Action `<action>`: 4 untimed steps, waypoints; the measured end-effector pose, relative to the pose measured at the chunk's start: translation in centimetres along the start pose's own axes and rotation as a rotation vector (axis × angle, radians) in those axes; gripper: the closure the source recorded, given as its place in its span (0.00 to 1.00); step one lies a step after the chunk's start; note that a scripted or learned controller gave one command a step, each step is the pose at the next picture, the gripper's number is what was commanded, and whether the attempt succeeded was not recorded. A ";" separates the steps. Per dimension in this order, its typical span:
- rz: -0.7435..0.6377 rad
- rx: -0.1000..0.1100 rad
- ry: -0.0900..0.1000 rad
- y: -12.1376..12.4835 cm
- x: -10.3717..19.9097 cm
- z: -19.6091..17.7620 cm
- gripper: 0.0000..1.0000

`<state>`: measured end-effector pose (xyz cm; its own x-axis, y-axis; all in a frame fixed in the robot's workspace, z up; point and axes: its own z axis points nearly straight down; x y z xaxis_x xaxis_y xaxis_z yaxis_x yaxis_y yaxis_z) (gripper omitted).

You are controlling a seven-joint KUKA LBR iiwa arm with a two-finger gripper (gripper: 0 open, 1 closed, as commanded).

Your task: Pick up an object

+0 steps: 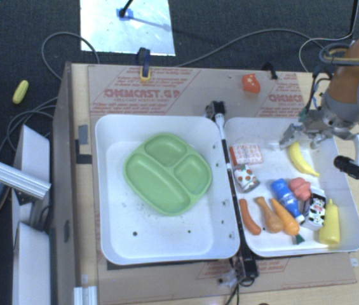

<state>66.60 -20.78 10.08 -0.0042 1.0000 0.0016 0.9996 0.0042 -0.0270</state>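
The right bin (351, 189) holds toy foods: a yellow banana (303, 159), a blue bottle (286, 196), a pink lump (300, 188), a carrot (285, 216), an orange sausage (250, 216), a yellow bottle (330, 224), a black-and-white piece (317, 210), a pink packet (246, 153) and a speckled piece (246, 178). My gripper (304, 136) hangs at the bin's far side, just above and behind the banana's upper end. Its fingers are spread open with nothing between them.
The left bin (115, 234) carries a green divided plate (168, 173). An orange-red toy (250, 84) lies on the cardboard behind the bins, near a yellow clamp (144, 62). A black divider bar (227, 170) runs between the bins. Cables trail over the floor.
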 end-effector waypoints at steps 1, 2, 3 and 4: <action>-0.003 -0.004 -0.002 0.1 0.0 -1.2 1.00; -0.004 -0.003 -0.002 0.1 0.0 -1.1 0.00; -0.006 -0.007 -0.004 0.2 0.0 -2.3 1.00; -0.007 -0.007 -0.004 0.2 0.0 -2.3 0.00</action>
<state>66.82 -20.81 12.37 -0.0112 0.9999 -0.0019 0.9997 0.0112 -0.0205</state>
